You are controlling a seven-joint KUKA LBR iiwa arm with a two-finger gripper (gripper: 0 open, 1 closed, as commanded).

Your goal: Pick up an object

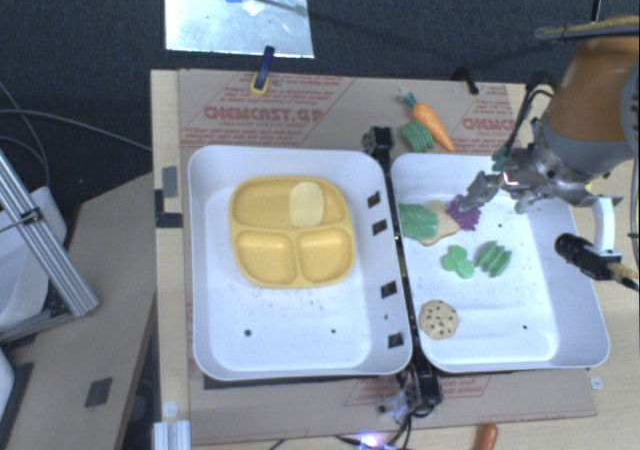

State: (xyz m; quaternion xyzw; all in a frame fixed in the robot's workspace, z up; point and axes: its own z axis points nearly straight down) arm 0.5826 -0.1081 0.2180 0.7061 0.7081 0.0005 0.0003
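My gripper hangs over the upper middle of the right bin, reaching in from the right under the arm's orange band. Its tip sits right at a purple grape bunch, touching or just above it. Left of the grapes lies a green leafy piece on a tan slice. Below them lie a green broccoli-like piece and a green bean cluster. A round cookie rests near the bin's front left corner.
The left bin holds a yellow divided plate with a pale round piece in its top compartment. A carrot and a green piece lie outside, behind the right bin. A black part of the arm overhangs the right bin's right side.
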